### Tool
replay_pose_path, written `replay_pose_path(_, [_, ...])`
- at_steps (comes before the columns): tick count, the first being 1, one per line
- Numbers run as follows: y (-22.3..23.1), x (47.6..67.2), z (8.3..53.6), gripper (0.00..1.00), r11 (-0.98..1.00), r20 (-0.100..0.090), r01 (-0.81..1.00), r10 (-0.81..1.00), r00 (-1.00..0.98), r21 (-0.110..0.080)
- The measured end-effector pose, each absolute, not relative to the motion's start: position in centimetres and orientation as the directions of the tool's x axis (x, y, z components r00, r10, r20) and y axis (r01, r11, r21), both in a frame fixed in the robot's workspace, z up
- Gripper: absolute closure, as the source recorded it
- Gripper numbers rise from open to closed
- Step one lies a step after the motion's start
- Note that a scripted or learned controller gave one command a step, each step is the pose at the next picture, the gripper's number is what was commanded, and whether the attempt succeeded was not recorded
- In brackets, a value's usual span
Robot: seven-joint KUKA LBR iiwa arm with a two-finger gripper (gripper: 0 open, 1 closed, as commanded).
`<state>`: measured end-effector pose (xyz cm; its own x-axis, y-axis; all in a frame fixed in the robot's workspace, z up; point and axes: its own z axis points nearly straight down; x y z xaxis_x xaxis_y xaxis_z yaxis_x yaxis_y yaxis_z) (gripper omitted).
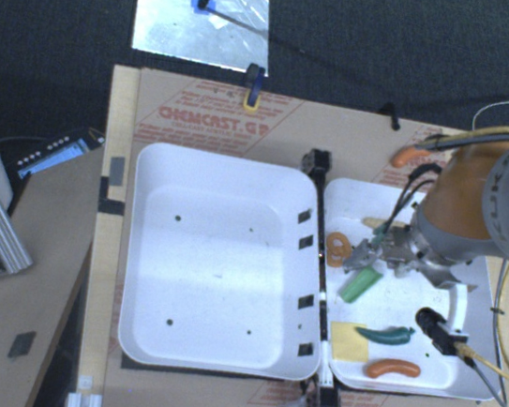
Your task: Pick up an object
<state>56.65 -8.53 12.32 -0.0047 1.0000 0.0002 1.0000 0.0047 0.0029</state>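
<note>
My gripper (372, 256) hangs low over the right bin (480, 279), reaching in from the right under the grey arm with its orange band. A light green, cucumber-like piece (361, 283) lies tilted just below and in front of the gripper, touching or nearly touching it; I cannot tell if it is gripped. A brown pretzel (338, 248) lies just left of the gripper by the bin's left wall. Nearer the front lie a dark green pepper (385, 334), a yellow square block (349, 341) and an orange sausage (391, 368).
The left bin (137, 323) stands beside the right one, with black clips along the shared divider (320, 274). Another orange sausage (411, 158) lies on the cardboard behind the right bin. A black plug and cables (439, 332) hang from the arm over the right bin.
</note>
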Motion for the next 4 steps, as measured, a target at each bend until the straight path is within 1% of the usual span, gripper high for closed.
replay_pose_path(1, [-8.8, 49.1, 9.9, 0.0, 0.0, 0.002, 1.0, 1.0, 0.0, -0.006])
replay_pose_path(2, [-8.6, 53.5, 8.4, 0.0, 0.005, -0.001, 1.0, 1.0, -0.005, 0.004])
replay_pose_path(3, [-8.5, 58.5, 8.5, 0.0, 0.006, -0.001, 1.0, 1.0, -0.006, 0.006])
replay_pose_path(4, [-8.3, 53.3, 8.4, 0.0, 0.001, 0.001, 1.0, 1.0, -0.001, -0.004])
